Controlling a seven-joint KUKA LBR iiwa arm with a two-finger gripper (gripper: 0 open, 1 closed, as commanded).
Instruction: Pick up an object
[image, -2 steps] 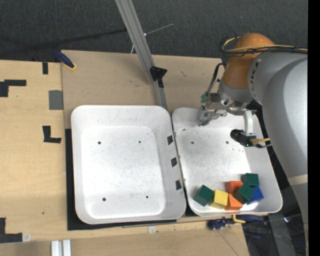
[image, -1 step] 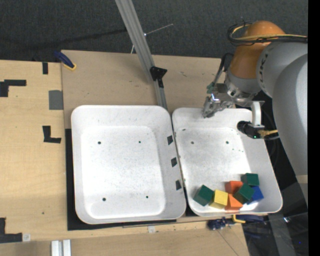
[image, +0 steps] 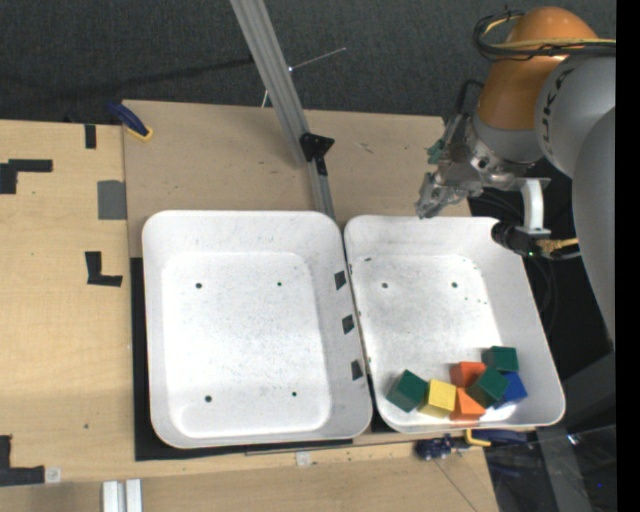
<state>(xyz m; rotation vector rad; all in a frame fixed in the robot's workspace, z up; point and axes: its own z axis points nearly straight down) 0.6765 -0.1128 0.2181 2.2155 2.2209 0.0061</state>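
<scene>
Camera view shows the gripper (image: 432, 205) hovering at the far edge of the right bin (image: 420, 300), well apart from the blocks. They crowd the bin's near right corner: a green block (image: 407, 389), a yellow block (image: 438, 397), orange, blue and darker green ones touching. I'd say the green one at the cluster's left edge is the best target, approached from above, clear of neighbours. How far the pincer stands open I cannot tell; nothing visibly sits in it.
</scene>
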